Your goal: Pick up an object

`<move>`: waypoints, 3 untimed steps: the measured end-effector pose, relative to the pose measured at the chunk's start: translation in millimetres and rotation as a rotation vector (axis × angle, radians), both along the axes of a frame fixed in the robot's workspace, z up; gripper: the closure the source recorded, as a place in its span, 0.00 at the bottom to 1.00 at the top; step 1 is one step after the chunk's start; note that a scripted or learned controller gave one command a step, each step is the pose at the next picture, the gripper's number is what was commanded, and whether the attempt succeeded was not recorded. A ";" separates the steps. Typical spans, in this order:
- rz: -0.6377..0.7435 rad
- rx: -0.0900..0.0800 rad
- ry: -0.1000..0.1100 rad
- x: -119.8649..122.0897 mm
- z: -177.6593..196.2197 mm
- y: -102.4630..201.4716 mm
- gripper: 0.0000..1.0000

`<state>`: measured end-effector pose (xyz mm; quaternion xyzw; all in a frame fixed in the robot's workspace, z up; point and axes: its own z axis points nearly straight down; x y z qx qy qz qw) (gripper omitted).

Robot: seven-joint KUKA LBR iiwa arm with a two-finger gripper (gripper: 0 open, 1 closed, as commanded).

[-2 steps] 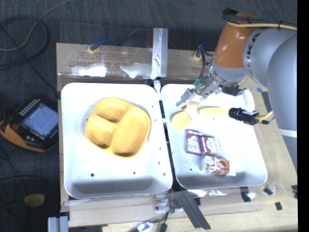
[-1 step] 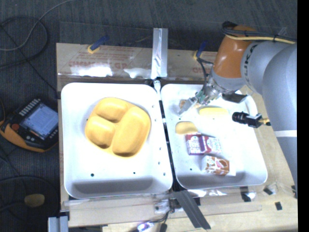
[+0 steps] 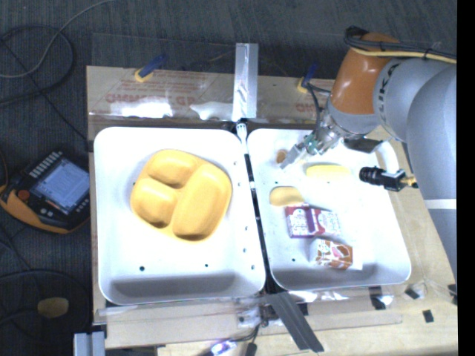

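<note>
Here the gripper (image 3: 291, 156) hangs low in the right bin (image 3: 386, 269), its fingers seemingly parted, though blurred. A small brown piece (image 3: 282, 156) lies just left of its tips, nothing held.

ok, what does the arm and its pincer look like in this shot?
Grey rounded arm with a glossy orange band above the wrist. Black cable runs over the top of the band. The pincer is small, metallic grey with a greenish part, far slimmer than the links.
</note>
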<state>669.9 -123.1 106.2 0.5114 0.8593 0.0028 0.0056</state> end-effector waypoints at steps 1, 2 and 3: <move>-0.056 0.002 0.016 -0.7 74.1 44.6 1.00; 0.432 -0.002 0.013 -6.1 137.5 -3.9 1.00; 0.855 -0.002 0.013 -80.9 44.6 -11.3 1.00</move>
